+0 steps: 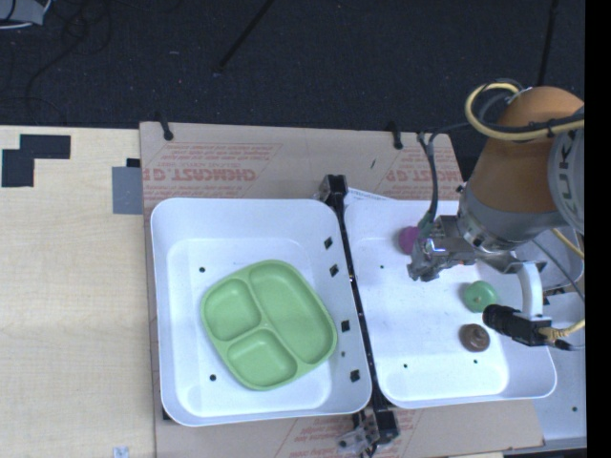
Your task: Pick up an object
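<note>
In the right bin [420, 370] lie three small objects: a pink one [409, 238] partly hidden behind my gripper, a green round one [477, 296] and a brown disc [474, 337]. My gripper [424, 263] hangs low over the bin's upper middle, just below and right of the pink object and left of the green one. Nothing shows between its fingers.
The left bin [181, 246] holds a green divided plate [267, 324]. A black divider [348, 294] runs between the bins. The arm's orange band [525, 151] and grey wrist loom over the right bin's right side, with cables and a black part [516, 324] near the brown disc.
</note>
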`<control>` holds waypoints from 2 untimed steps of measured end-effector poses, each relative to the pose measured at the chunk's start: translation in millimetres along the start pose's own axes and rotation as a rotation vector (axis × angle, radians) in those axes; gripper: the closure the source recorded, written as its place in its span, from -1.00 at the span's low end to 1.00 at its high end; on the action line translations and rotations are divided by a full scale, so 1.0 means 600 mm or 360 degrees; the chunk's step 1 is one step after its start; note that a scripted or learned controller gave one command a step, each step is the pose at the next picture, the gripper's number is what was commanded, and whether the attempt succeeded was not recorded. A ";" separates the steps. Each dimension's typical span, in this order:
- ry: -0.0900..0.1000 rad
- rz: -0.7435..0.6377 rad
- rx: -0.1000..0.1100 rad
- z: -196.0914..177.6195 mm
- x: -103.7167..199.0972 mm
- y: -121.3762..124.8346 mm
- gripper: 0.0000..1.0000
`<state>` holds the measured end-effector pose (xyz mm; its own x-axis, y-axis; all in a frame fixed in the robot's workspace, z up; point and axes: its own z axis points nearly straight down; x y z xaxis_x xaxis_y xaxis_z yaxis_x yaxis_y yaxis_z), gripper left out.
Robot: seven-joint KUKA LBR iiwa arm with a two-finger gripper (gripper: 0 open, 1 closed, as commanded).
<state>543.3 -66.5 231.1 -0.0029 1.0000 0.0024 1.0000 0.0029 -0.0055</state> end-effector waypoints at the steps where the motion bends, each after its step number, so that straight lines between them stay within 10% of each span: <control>1: -0.0001 0.0000 0.0000 0.019 0.085 -0.015 1.00; 2: -0.0002 -0.0001 -0.0004 0.009 0.165 -0.025 1.00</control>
<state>527.7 32.5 226.4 -0.0038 1.0000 0.0014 1.0000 0.0038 -0.0032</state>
